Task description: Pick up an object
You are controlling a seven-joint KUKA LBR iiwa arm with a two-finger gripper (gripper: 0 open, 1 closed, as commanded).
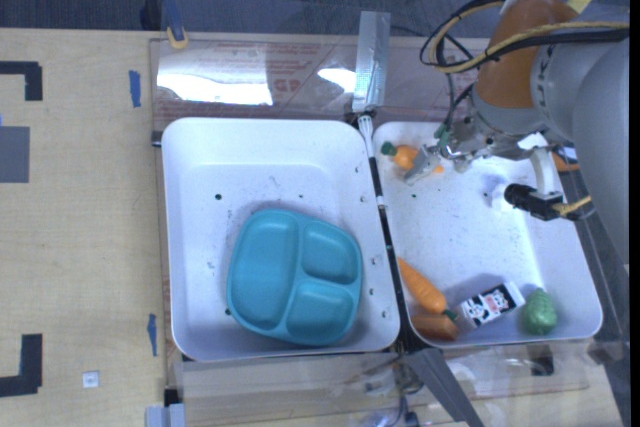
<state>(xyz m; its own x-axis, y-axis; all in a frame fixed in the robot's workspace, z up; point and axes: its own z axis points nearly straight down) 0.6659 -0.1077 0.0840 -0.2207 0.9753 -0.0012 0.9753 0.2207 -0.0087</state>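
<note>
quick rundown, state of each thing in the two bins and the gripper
teal divided plate: lying flat in the left bin, compartments bare
two carrots: lying against the right bin's near-left wall
black and white carton: lying on its side, near edge of right bin
green round item: resting in the right bin's near corner
small orange item: at the right bin's far-left corner, beside the gripper
gripper: low over that corner; grip unclear

Faint reddish print on the clear sheet [262, 70], not legible.

left bin [190, 165]: tray [295, 275] | right bin [560, 265]: carrots [422, 287], carton [490, 303] (near front), small toy [404, 156] behind
</note>
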